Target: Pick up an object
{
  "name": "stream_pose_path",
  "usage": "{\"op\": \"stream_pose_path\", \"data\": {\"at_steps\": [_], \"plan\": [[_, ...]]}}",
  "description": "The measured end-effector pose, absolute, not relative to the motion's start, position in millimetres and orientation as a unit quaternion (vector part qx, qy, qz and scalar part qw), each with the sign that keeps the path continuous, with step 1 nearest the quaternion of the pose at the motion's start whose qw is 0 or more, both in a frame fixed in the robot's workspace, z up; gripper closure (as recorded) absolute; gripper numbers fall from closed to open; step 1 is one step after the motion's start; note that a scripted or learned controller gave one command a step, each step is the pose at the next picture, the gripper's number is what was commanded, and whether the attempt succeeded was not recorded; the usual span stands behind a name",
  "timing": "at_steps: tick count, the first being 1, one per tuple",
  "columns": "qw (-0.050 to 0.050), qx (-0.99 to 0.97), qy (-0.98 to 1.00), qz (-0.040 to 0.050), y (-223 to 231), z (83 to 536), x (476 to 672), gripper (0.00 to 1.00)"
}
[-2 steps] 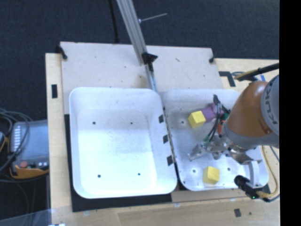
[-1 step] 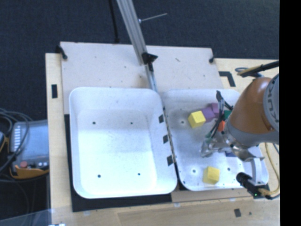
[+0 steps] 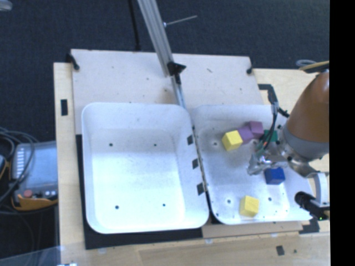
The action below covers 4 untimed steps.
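A slanted overhead view shows a pale wooden surface (image 3: 166, 73) carrying two shallow white bins side by side. The left bin (image 3: 138, 168) shows a bare white floor with a few small dark holes. The right bin (image 3: 222, 204) holds four small blocks. A yellow block (image 3: 232, 139) lies in the upper middle of this bin, and a purple block (image 3: 254, 128) sits just beside it, up and to the right, the two nearly touching. A second yellow block (image 3: 249, 205) lies well apart from them near the lower edge of the bin. A blue block (image 3: 274, 175) sits toward the bin's right side, between the upper pair and the lower yellow block. The grey robot arm (image 3: 310, 121), with its broad orange band, reaches in from the right over the right bin. Its hand (image 3: 260, 162) hangs low over the bin floor, just beside the blue block, at that block's upper left; whether it touches the block, I cannot tell, and the metal parts are too small and blurred to tell how the hand is set. A slanted aluminium rail (image 3: 158, 32) rises from the surface behind the bins, and a control pendant (image 3: 33, 176) lies off the surface at the far left.
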State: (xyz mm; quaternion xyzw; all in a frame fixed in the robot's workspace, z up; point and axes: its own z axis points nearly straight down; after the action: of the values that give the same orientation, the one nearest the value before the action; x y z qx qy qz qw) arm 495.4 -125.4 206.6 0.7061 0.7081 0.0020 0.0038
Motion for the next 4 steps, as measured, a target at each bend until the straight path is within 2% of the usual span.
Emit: {"op": "stream_pose_path", "data": {"at_steps": [1,2,3,4], "plan": [[0.003,0.706,0.708,0.0020,-122,260,488.5,1.00],[0.003,0.706,0.708,0.0015,-123,301,489.9,1.00],[-0.001,0.705,0.709,-0.0004,-81,280,515.8,1.00],[0.001,0.704,0.710,0.0008,-27,278,544.0,1.00]]}}
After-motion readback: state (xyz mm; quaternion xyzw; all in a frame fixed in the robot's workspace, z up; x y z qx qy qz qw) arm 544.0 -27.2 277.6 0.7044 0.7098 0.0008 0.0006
